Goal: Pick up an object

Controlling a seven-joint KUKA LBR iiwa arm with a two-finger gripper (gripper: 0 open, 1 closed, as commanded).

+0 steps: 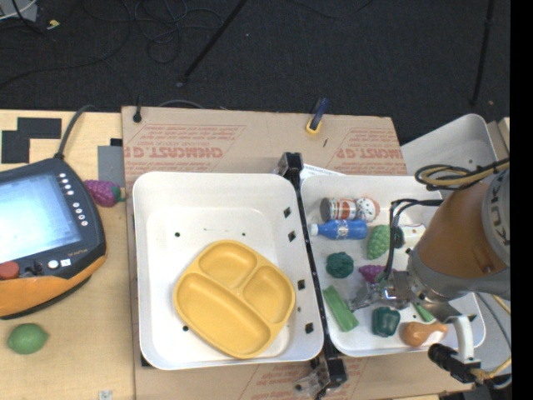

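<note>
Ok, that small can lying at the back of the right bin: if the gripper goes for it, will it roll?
Probably. The can lies on its side, so a nudge across its axis could roll it. The blue object close in front may block that. Its smooth round wall looks slippery for two fingers.

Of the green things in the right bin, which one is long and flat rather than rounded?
The bright green bar lying near the divider, at the bin's front left. The dark green ball and the other green pieces are lumpy or rounded.

Divided plate (236,297) in left bin (158,198), toys (340,265) in right bin (400,186)
</note>
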